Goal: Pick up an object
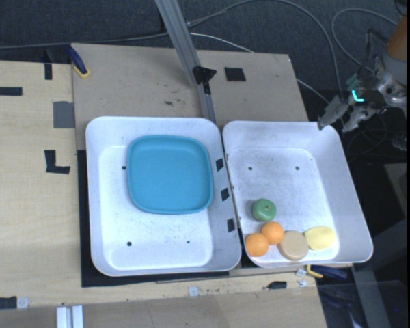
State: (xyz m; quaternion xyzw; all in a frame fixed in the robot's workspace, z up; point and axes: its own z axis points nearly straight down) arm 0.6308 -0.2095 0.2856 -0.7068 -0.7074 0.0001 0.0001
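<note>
White plastic forms 2 shallow bins side by side. A blue square plate (169,174) lies in the left bin (102,183). Clustered in the near corner of the right bin (328,176) are a green round fruit (264,210), 2 small oranges (264,239), a tan round piece (293,245) and a yellow piece (320,238), all close or touching. Beyond that bin's far right corner hangs the gripper (342,115), apart from every object; its opening cannot be told, and nothing is seen in it.
</note>
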